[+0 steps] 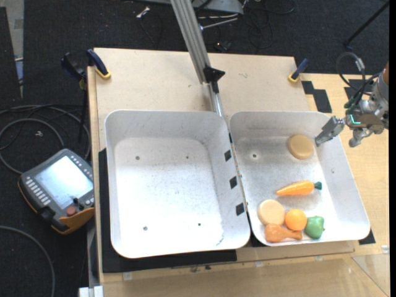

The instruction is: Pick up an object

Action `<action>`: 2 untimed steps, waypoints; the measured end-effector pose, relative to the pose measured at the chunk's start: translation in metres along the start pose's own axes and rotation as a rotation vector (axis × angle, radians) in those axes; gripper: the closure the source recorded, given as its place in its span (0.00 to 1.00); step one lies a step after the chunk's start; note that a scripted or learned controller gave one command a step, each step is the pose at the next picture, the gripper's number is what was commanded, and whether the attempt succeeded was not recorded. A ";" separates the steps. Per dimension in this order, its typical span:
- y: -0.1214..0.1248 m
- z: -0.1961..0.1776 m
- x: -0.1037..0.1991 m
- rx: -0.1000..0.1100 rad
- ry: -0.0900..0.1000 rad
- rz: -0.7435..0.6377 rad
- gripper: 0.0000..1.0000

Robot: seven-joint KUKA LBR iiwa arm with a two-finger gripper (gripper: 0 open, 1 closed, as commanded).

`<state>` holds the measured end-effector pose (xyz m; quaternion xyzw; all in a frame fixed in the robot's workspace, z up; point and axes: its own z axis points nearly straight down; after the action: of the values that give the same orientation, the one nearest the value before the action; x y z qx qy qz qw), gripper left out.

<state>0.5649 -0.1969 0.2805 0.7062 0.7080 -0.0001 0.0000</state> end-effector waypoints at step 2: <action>-0.007 0.128 -0.002 0.006 0.002 0.003 0.00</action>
<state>0.5577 -0.1990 0.1530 0.7073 0.7069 -0.0017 -0.0030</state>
